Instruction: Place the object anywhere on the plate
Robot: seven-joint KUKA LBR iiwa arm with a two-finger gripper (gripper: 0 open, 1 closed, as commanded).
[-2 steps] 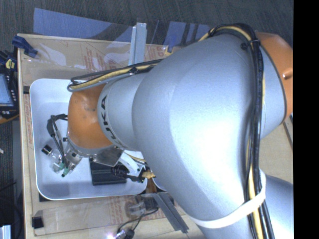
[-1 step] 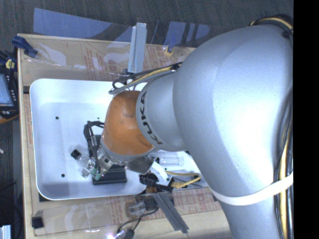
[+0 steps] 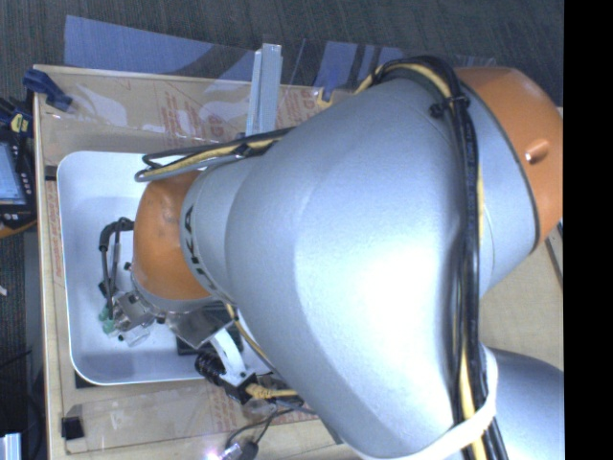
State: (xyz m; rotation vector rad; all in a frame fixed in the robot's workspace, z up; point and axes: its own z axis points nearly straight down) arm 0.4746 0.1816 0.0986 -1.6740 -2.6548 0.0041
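Pincer (image 3: 120, 319) is being lowered into the left white bin (image 3: 77, 257), near its lower left corner; whether it is spread or pressed together cannot be told, as the arm (image 3: 364, 257) is covering most of the scene. Something small and green (image 3: 108, 322) is glimpsed at its tip, too unclear to be identified as the task's object. Weight, stiffness and a fitting hold cannot be judged.
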